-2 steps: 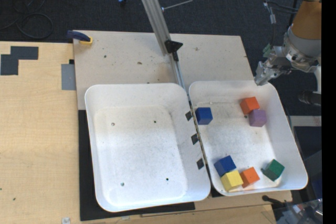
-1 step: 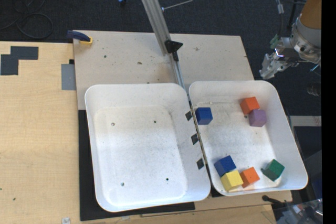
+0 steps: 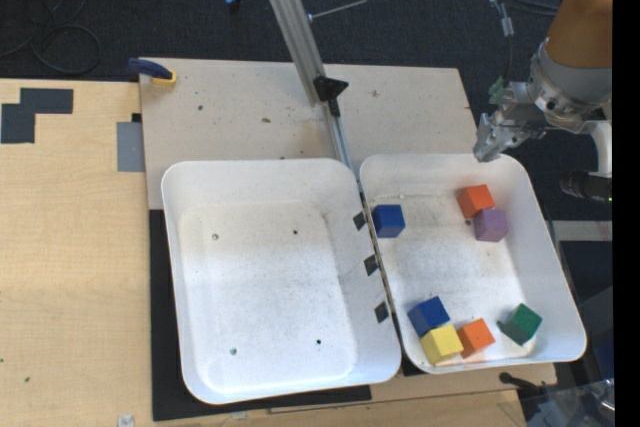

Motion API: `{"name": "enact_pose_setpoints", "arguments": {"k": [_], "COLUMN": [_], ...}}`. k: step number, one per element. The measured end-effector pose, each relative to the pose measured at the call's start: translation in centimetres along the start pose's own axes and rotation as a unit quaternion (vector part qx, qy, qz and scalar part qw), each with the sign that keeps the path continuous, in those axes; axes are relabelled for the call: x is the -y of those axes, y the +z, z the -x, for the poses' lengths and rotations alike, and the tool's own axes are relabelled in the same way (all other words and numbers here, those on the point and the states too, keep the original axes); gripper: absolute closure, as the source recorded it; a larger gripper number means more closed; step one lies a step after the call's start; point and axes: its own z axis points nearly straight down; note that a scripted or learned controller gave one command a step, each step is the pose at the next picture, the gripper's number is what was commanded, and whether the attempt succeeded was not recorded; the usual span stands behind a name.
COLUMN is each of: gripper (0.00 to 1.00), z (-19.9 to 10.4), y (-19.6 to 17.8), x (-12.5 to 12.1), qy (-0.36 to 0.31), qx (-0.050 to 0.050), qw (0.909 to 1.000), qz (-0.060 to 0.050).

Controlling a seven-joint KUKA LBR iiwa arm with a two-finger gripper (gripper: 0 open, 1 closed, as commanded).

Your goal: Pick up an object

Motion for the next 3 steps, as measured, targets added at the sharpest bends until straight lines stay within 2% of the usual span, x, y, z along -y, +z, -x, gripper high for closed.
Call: {"name": "enact_pose_setpoints", "arguments": {"k": [1, 3], "gripper": [1.00, 1.00], "z": [-4.0, -14.3], "y": [0.6, 0.7], "x": [1.4, 3.7], "qy": [0.000, 0.000], "qx": [0.000, 0.000], "qw": [1.0000, 1.0000], "qz": [-0.001, -0.001]}}
